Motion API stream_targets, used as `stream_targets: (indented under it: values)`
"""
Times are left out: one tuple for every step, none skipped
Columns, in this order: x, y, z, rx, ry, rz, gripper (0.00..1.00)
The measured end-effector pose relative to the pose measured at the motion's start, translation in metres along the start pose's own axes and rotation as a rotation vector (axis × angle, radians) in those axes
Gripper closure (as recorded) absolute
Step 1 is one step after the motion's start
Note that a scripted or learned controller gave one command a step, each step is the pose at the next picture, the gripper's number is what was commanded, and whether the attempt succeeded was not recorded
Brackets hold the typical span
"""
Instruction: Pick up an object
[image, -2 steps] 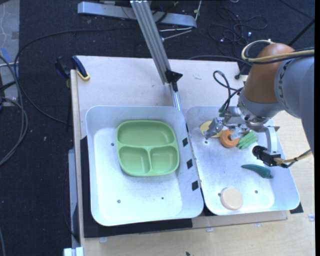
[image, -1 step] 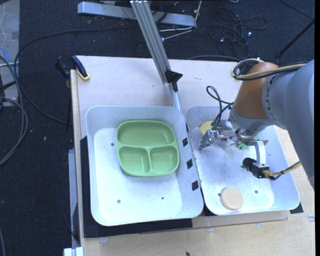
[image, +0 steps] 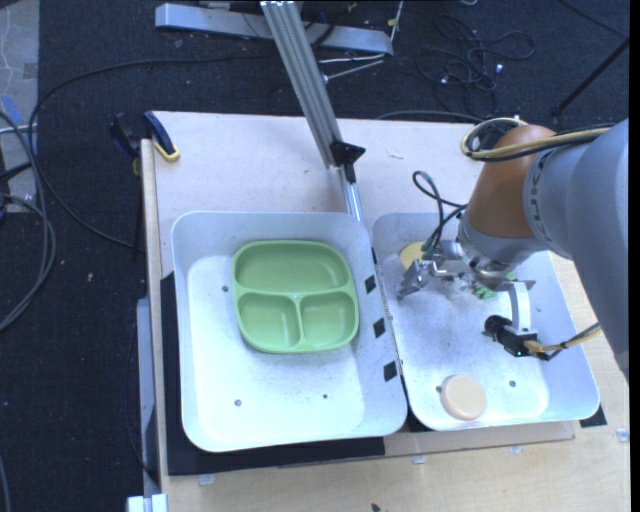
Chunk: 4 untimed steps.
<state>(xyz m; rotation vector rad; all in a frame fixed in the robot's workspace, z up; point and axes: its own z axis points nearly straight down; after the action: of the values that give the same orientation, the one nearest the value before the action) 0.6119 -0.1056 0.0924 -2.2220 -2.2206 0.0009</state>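
Dark carpet strewn with black cables surrounds a pale wooden tabletop (image: 250, 165), and a slanted metal pole (image: 312, 90) runs from the top of the view down to the gap between two shallow white bins. A clamp with blue and yellow handles (image: 160, 136) sits at the tabletop's far left corner.

The left bin (image: 270, 400) holds a green divided plate (image: 296, 296), lying flat towards the bin's far half with its three compartments facing up.

The grey arm (image: 575, 195), with its orange band (image: 505, 195), reaches in from the right over the right bin (image: 540, 400). The claw (image: 418, 278) hangs low over the far left part of that bin, close to the wall shared with the left bin. Whether the claw is apart or together I cannot tell, and nothing shows clamped in it.

A yellow thing (image: 411, 254) lies just beyond the claw, partly hidden by it, so its shape is unclear. A small green bit (image: 485, 292) shows just to the right of the claw, under the wrist; what it is cannot be made out. A round tan disc (image: 463, 397) lies flat near the front edge of the right bin, well apart from the claw and nearer the camera. The green divided plate is to the claw's left, across the bin walls.
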Motion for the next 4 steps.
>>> stream_targets:
  values:
    - [0.0,0.001,-0.011,-0.003,-0.001,0.0,1.0]
    - [-0.009,0.003,-0.071,-0.007,-0.001,0.0,1.0]
    - [-0.007,0.011,-0.132,-0.008,-0.001,-0.003,1.0]
    - [-0.007,0.012,-0.166,-0.004,0.0,-0.003,1.0]
